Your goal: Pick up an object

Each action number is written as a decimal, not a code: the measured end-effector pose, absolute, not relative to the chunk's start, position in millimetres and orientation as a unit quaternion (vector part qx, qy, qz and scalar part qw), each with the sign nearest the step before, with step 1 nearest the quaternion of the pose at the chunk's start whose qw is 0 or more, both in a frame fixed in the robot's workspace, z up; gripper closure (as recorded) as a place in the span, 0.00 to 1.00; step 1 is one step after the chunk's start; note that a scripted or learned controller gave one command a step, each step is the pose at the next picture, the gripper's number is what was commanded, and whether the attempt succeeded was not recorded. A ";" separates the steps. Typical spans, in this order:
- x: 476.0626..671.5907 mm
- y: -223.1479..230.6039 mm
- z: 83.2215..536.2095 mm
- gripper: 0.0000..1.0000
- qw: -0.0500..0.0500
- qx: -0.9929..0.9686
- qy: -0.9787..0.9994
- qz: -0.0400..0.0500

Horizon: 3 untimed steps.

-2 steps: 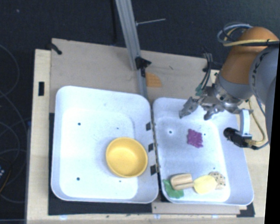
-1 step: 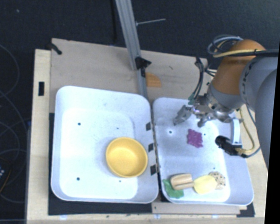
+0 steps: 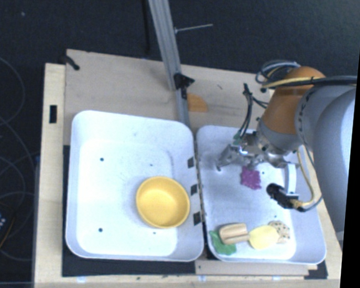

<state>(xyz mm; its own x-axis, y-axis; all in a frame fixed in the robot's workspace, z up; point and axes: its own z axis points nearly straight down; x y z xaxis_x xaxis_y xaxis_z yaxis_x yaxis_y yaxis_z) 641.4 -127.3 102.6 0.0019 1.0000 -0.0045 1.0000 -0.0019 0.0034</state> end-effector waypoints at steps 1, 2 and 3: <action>643.0 -128.1 117.0 1.00 0.004 0.709 0.705 0.002; 649.7 -126.5 180.8 1.00 0.003 0.706 0.708 0.002; 651.2 -127.9 224.0 1.00 0.003 0.706 0.708 0.002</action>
